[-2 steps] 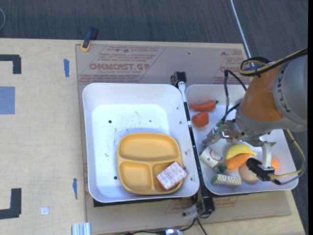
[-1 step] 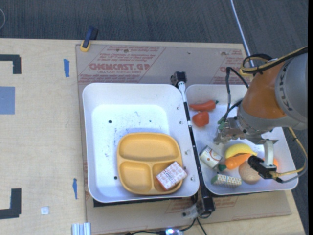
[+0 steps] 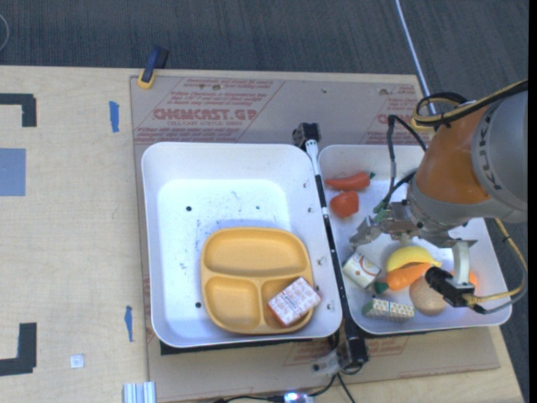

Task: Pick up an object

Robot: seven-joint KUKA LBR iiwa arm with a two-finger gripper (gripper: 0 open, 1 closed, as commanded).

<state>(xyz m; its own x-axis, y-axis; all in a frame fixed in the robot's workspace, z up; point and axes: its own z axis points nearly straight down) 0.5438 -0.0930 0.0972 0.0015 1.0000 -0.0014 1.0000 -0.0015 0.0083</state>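
Observation:
My gripper (image 3: 375, 227) hangs low over the middle of the right bin (image 3: 361, 152), below the arm's orange band (image 3: 449, 170). Just under it lie a yellow banana (image 3: 409, 257), an orange carrot (image 3: 403, 278) and a small white carton (image 3: 361, 269). A red chili (image 3: 348, 180) and a red chunk (image 3: 345, 203) sit at the bin's far left. A brown potato-like lump (image 3: 428, 300) and a pale studded block (image 3: 391, 309) rest by the near wall. I see nothing held in the gripper.
The left bin (image 3: 168, 191) holds a yellow divided plate (image 3: 252, 259) with a red-and-white packet (image 3: 293, 300) in its near right compartment. A black fitting (image 3: 451, 288) on the arm hangs over the right bin's near right corner. Cables loop beside the arm.

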